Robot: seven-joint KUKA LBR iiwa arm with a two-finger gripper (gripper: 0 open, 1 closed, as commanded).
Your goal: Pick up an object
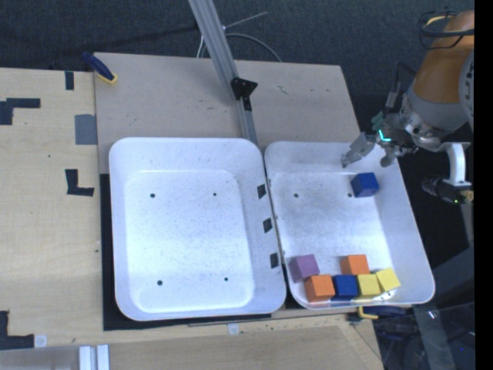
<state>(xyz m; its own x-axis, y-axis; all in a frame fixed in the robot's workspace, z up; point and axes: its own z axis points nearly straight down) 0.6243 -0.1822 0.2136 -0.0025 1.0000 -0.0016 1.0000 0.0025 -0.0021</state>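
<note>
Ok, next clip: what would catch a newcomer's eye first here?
Probably the gripper open over the far end of the right bin, with a lone blue block lying just below it. Next, the cluster of coloured blocks packed along that bin's near edge: purple, orange, blue and yellow.

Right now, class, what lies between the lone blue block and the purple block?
Camera view: bare white bin floor between the blue block and purple block.
</note>
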